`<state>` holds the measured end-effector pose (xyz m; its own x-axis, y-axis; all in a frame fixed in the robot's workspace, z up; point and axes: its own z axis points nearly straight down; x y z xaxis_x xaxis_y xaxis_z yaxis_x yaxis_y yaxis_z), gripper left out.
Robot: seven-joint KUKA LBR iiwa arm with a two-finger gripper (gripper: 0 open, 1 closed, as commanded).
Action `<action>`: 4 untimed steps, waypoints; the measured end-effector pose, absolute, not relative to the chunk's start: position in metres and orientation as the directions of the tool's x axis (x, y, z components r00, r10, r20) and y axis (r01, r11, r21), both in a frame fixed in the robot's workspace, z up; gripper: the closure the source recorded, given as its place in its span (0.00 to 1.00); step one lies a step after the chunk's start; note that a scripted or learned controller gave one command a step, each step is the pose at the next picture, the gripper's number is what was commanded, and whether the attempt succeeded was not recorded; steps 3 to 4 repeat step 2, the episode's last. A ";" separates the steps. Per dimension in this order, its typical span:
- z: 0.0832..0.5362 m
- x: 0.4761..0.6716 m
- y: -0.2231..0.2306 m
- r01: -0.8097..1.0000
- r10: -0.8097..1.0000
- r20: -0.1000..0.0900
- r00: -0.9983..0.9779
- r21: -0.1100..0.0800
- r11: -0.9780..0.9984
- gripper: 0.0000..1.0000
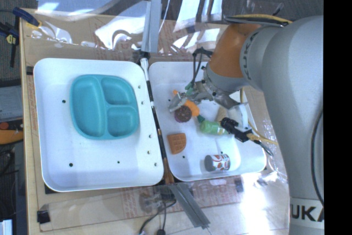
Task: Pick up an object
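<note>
The claw (184, 97) is low inside the right bin (165, 77), near the bin's middle, among several small things. Just beside it, toward the bin's front, lie a dark round object (182, 114) and a small orange piece (192, 108). Whether the claw is wide or narrow I cannot tell, because the wrist covers it, and I see nothing clearly between its tips. A green object (209, 128) lies to the right of the dark one, a brown wafer-like piece (177, 143) and a small can (218, 163) lie nearer the bin's front edge. To my judgement nothing is lifted yet; the grasp and the raise are left
</note>
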<state>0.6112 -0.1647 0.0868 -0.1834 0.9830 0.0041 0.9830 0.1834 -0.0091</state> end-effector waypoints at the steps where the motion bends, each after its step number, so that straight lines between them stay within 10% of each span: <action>1: 0.093 0.611 -0.165 0.982 0.982 0.005 -0.187 -0.016 0.187 1.00; 2: 0.206 0.628 -0.185 0.994 0.994 0.001 -0.109 -0.005 0.109 1.00; 4: 0.206 0.628 -0.185 0.994 0.994 0.001 -0.109 -0.005 0.109 1.00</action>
